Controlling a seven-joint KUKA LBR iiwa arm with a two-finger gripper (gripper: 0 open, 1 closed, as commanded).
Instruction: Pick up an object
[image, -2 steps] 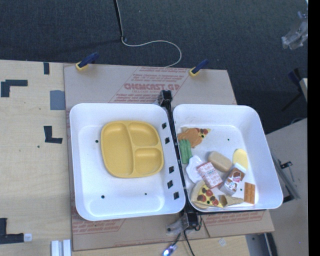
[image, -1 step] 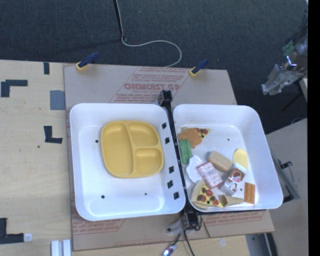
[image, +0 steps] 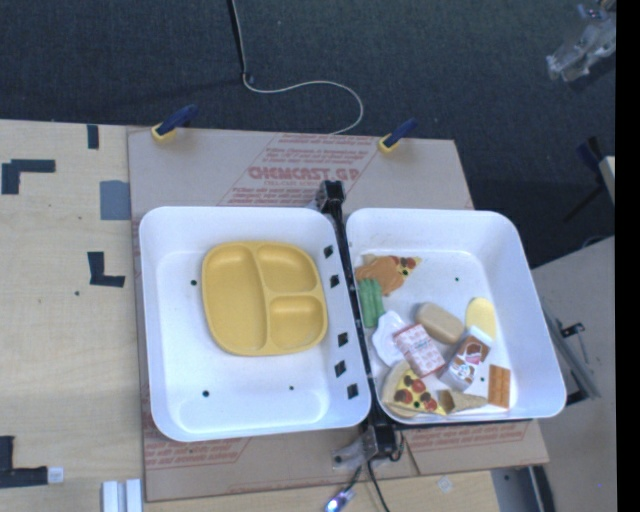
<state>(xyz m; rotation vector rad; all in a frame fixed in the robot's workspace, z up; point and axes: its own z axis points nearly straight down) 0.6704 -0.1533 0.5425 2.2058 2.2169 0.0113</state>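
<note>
Holding one yellow tray (image: 264, 297), perhaps nine toys (image: 432, 350).

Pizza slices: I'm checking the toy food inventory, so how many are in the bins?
2. One pizza slice lies at the right bin's upper left; another at its lower left. Others could be hidden under the pile.

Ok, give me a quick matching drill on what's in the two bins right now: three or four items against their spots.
Items:
1. yellow divided plate
2. green piece
3. pizza slice
4. yellow banana-like piece

Places:
A. right bin, against the middle divider
B. left bin
C. right bin, near its right wall
D. right bin, front edge

Pairs: 1-B, 2-A, 3-D, 4-C
</note>
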